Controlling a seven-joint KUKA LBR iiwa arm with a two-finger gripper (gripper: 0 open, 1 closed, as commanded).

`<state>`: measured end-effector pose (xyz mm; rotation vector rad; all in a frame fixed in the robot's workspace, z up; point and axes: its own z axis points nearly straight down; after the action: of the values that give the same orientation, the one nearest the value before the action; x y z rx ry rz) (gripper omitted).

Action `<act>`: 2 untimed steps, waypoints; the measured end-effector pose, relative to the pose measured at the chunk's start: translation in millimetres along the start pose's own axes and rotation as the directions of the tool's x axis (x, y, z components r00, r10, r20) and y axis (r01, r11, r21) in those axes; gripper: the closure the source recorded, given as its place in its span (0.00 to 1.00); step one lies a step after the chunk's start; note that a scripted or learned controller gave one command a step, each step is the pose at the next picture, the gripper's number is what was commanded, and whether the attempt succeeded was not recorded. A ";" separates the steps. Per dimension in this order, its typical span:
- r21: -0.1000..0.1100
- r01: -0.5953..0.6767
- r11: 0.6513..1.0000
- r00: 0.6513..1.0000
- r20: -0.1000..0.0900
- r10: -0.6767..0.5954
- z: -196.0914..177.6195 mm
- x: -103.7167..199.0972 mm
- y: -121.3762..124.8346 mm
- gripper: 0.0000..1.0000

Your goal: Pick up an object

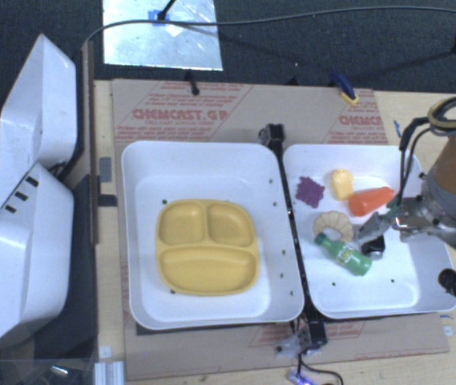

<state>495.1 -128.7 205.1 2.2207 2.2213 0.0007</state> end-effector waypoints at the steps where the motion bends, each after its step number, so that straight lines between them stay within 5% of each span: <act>1: -0.006 0.005 1.000 1.000 0.000 -0.005 -67.2 44.4 32.8 0.00; 2: -0.002 0.001 1.000 1.000 0.000 -0.001 -75.2 42.0 31.6 1.00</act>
<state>526.6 -86.7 280.3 2.2192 2.2211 0.0028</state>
